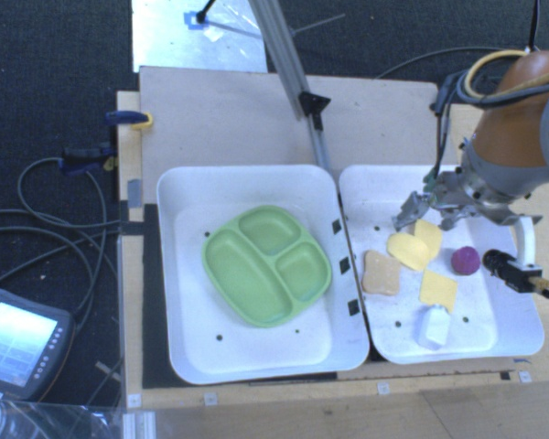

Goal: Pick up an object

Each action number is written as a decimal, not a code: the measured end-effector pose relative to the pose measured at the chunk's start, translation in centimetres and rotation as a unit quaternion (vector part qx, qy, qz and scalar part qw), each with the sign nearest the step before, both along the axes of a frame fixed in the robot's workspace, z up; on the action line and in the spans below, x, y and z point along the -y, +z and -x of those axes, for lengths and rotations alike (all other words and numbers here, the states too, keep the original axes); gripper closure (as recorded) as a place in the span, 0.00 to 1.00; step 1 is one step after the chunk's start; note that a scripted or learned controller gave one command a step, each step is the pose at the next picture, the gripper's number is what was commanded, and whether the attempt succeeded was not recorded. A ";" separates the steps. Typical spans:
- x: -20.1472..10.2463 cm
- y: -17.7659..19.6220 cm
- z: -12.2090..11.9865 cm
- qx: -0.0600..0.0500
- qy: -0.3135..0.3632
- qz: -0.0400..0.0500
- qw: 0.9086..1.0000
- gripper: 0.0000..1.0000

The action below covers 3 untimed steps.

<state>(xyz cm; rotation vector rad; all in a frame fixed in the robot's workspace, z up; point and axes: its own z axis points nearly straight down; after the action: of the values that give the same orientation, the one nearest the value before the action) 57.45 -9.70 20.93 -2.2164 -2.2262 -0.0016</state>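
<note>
A: The pincer [412,210] hangs low over the upper left part of the right bin [366,183]. Whether it is spread or pressed together I cannot tell; its tips blur into one grey shape, and nothing shows between them.

B: So what lies nearest to it?

A: The pale yellow piece [406,250], just below and a touch right of the pincer in the picture, with a second yellow piece [429,236] overlapping its upper right edge. I'd judge that pair the likeliest target.

B: And the rest?

A: The tan slice [381,273] sits lower and slightly left. The yellow square [438,290] and white block [434,326] lie farther toward the front, the purple ball [466,261] off to the right, near the arm's side.

B: The left bin [178,273]?

A: It holds a green divided plate [266,264], well apart from the pincer across the divide on the worktop [220,117]. A short drop forward should reach the yellow piece.
</note>
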 end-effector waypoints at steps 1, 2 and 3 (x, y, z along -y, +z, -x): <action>0.0 0.0 0.0 0.000 -0.001 0.000 1.000 0.00; -0.3 -4.4 -0.6 -0.002 -0.001 0.000 1.000 0.00; 0.3 -9.3 -1.3 -0.002 -0.002 0.000 1.000 0.00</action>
<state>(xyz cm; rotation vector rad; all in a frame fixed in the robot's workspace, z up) 58.77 -10.00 11.62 -2.2194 -2.2204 0.0034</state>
